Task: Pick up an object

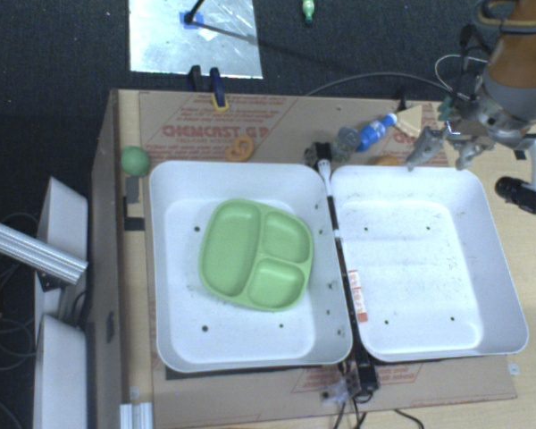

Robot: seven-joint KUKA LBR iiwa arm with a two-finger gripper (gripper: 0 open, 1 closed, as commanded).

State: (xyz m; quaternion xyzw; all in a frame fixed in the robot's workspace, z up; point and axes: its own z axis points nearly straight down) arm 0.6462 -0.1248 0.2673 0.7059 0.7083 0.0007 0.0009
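Here, a pale green three-compartment plate (pixel 255 254) lies flat in the left bin (pixel 174 329).

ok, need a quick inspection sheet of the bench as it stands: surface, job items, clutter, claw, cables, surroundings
Surface: bench with printed sheet, two white bins side by side.
Job's things: green divided plate lying flat in the left bin; right bin has dark specks.
Clutter: blue bottle, orange ring, green ball, all outside the bins.
Claw: claw open, above the right bin's far edge, holding nothing.
Cables: thin cable across the bench's far side.
Surroundings: dark carpet, shiny sheet, small green bottle.
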